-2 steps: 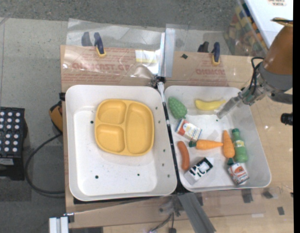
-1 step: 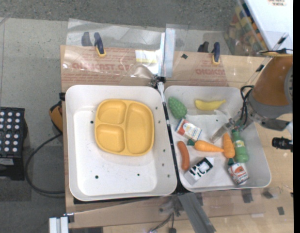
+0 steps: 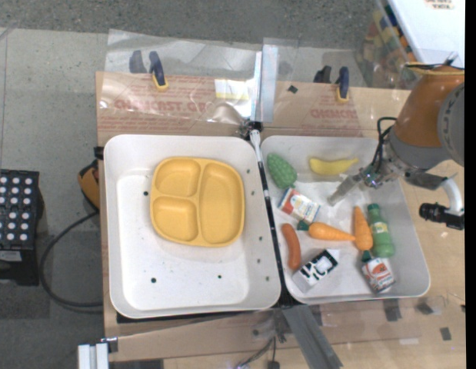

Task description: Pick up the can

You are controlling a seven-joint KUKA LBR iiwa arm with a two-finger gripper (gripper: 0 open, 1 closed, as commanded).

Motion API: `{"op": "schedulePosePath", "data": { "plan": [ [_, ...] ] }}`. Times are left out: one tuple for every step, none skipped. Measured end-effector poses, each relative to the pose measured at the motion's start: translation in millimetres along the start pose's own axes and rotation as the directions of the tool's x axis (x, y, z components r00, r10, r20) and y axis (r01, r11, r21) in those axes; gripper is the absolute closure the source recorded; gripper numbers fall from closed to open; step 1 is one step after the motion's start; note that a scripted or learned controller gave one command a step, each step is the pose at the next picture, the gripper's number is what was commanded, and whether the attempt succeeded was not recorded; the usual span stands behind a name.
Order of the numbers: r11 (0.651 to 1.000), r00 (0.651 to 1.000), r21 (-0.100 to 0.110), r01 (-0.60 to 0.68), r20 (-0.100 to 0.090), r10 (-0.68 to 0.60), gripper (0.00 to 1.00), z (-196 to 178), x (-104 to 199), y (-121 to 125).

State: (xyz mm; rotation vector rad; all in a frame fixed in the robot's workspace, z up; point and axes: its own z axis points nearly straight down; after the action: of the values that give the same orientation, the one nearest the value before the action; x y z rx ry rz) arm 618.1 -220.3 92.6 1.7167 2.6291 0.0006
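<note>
Reaching arm: comes in from the right above the right bin (image 3: 418, 229)
Gripper (image 3: 344, 191): low over the bin's upper middle; whether it is released or clenched I cannot tell
Can (image 3: 378, 274): lying at the bin's lower right, just below the green bottle (image 3: 380, 230); well apart from the gripper
Left bin (image 3: 122, 206): yellow divided plate (image 3: 198, 201)

left white bin (image 3: 130, 283): yellow three-compartment plastic plate (image 3: 198, 201)
right white bin (image 3: 411, 206): yellow banana (image 3: 333, 164), two orange carrots (image 3: 331, 233), green bottle (image 3: 381, 230)
</note>
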Motion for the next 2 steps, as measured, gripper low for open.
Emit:
{"op": "schedulePosePath", "data": {
  "plan": [
    [1.000, 1.000, 0.003, -0.023, 0.000, 0.023, 0.00, 0, 28, -67],
    [1.000, 1.000, 0.001, 0.011, 0.000, -0.011, 0.00, -1, 86, -114]
  ]
}}
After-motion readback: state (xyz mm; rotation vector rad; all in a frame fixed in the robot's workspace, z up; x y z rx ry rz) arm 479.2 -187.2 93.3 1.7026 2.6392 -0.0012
